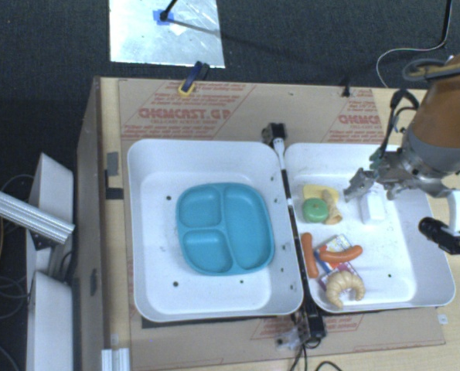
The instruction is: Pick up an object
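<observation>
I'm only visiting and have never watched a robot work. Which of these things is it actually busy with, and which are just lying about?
Part of the job:
- gripper, hovering over the right bin
- toy food it could pick: green round piece, croissant, sausage, carrot

Just lying about:
- blue divided plate in the left bin
- yellow clip on the bench

you're in a robot lab, not a kitchen | paper-masked brown bench board (214,103) | loose black cables (438,22) | dark carpet floor (36,45) | plastic toy food (334,253)
</observation>
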Robot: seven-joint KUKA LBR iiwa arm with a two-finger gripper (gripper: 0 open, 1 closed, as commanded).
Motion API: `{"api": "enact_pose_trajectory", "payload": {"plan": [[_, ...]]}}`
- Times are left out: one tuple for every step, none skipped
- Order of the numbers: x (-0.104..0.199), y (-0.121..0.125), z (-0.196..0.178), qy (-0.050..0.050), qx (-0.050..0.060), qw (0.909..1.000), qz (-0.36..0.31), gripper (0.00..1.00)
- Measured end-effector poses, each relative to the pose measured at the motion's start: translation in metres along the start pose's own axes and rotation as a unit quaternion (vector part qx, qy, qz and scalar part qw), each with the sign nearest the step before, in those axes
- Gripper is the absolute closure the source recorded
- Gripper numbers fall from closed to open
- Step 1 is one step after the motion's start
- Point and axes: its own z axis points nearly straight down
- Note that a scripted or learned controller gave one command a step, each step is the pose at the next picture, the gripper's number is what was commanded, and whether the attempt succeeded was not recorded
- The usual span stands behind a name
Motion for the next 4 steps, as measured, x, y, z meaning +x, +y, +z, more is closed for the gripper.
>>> {"api": "enact_pose_trajectory", "payload": {"plan": [[0.007,-0.064,0.058,0.0,0.001,1.0,0.001,0.0],[0.022,-0.008,0.116,0.0,0.001,1.0,0.0,0.0],[0.026,-0.077,0.124,0.0,0.0,1.0,0.001,0.0],[-0.007,-0.022,0.032,-0.001,-0.001,1.0,0.0,0.0]]}}
